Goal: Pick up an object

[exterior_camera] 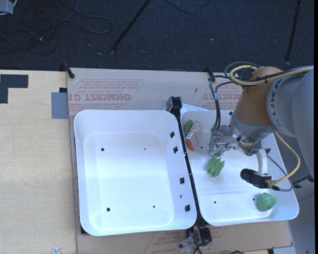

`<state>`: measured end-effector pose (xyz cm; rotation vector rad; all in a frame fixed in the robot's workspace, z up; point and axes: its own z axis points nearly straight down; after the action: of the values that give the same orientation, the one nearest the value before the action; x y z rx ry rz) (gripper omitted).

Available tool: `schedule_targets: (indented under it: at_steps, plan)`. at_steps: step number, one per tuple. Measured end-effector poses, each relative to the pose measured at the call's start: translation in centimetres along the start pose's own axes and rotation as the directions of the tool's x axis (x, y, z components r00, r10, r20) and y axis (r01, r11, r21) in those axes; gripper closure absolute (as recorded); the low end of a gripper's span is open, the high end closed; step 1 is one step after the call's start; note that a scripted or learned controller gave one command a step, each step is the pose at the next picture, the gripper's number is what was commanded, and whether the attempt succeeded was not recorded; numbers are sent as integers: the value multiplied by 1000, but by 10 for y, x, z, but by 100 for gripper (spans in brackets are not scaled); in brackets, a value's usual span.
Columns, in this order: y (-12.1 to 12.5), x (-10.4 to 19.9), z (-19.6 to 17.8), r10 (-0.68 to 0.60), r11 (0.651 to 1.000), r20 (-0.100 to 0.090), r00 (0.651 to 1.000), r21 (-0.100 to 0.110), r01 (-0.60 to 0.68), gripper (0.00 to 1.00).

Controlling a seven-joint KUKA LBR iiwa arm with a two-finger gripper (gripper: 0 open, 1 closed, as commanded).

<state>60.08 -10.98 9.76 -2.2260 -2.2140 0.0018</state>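
Bins sat side by side in the camera view: the left bin (127, 168) held nothing that could be made out, and the right bin (238, 216) held 3 small things. The arm (286, 105) reached in from the right, and its gripper (220, 148) hung just above a lumpy green toy (215, 166) near the middle of that bin; whether it was clenched or released could not be told from here. No grasp on the toy was visible, and it seemed to lie on the bin floor. A red and white box (193, 135) with a green piece leaned by the divider, and a round green ball (265, 201) lay apart near the bin's near right corner. Judged by its look, the toy was probably light and somewhat soft or rubbery, with bumps that would give a pinch some purchase. A hold across its narrow middle looked best. The ball seemed likelier to roll or slip out.
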Motion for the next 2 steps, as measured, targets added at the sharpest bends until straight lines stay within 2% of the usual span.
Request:
schedule_targets:
  at_steps: [1, 2]
  plan:
    - [0, 0, 0, 1, 1000, 0, 1000, 0, -1, 0]
    - [-6, -15, 6, -4, 1000, 0, 1000, 2, 4, 0]
